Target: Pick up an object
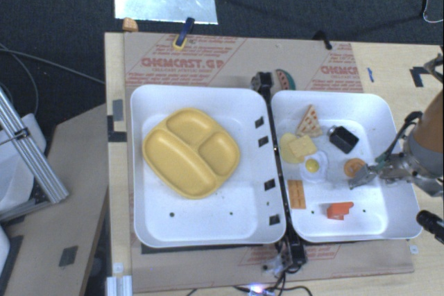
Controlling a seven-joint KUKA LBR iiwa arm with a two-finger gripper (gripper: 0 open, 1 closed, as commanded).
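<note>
The pincer [362,177] is seen low over the right bin [378,107], at its right side, reaching in from the right edge of the scene. Its grey fingers [357,179] are blurred against the white floor, and whether they are open or closed cannot be told; nothing is seen between them. The arm [427,149] behind it is cut off by the frame edge, so only the wrist part and a trace of the orange band are made out.

Just beside the fingertips, to the far left of them, a small round orange object [354,166] is found, too small for its kind to be told. Farther off, a black block [343,139] is set tilted. Near the pincer, toward the near edge, an orange-red piece [339,210] lies on the bin floor.

Further left, a yellow slab [297,147] is seen touching a clear round item with a yellow centre [312,166]; the clear rim is hard to separate from the white floor. A tan wedge [309,121] is placed at the far side, and a thin orange strip [296,194] lies beside the bins' shared wall.

In the left bin [159,218], a yellow divided plate [191,152] is laid, well apart from the pincer.
</note>
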